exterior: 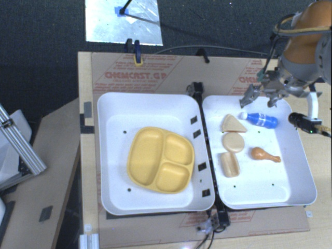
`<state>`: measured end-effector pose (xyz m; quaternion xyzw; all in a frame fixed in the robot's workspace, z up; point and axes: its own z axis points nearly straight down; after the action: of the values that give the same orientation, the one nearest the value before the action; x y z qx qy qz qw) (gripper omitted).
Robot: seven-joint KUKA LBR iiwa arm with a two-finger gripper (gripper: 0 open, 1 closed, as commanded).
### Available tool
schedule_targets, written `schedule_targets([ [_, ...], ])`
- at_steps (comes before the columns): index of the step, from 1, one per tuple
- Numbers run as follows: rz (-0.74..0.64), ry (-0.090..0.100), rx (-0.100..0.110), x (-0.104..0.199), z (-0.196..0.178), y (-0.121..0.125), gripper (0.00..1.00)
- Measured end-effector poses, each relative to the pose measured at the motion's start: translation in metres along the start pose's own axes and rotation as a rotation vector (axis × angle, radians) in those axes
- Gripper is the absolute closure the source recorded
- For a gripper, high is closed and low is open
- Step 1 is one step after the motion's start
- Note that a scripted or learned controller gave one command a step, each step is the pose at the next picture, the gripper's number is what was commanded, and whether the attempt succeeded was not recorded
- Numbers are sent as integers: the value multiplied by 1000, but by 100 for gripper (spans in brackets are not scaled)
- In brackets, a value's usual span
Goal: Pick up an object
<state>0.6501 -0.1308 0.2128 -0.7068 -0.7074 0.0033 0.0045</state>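
My gripper (261, 98) hangs over the far edge of the right bin (298, 178), its two fingers spread open with nothing between them. Just below it lies a blue bottle with a white cap (259, 119). A tan wedge (232, 124), a pale round piece (233, 142) and a tan loaf shape (229, 164) lie in a column down the bin's left side. To their right rests an orange drumstick-shaped piece (265, 155).
The left bin (111, 139) holds a yellow divided plate (160, 159). Black clips (197, 90) run along the seam between the bins. The bench board (155, 71) extends behind both bins, with a blue-yellow clamp (137, 53) at its far edge.
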Motion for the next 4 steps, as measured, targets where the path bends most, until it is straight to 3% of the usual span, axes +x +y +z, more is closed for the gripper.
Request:
schedule_targets([
  [1,-2,-2,-13,0,-8,3,0],
  [3,-2,-2,-10,9,100,-2,0],
  [4,-2,0,-16,10,126,1,0],
])
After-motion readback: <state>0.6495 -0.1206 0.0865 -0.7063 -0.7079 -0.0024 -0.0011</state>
